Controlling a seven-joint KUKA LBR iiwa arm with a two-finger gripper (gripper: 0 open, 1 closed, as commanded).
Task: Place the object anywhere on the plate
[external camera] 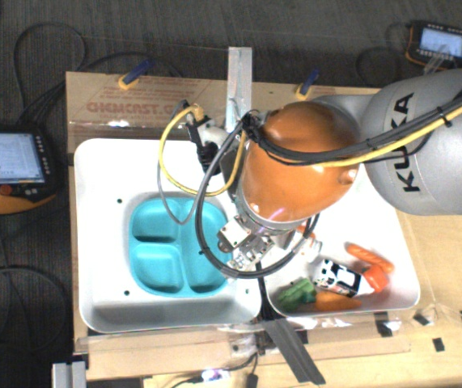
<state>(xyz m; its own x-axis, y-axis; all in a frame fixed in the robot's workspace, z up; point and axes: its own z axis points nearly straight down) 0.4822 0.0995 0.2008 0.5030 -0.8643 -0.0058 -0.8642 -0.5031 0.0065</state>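
Turquoise, the divided plate is sitting in the left bin, just left of the gripper at frame centre. You are looking at toy objects lying lower right of the gripper in the right bin; its grip cannot be told.

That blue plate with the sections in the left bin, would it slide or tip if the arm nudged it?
The plate looks like smooth moulded plastic, so probably light and stiff. Lying flat and low in the left bin, it would likely slide rather than tip.
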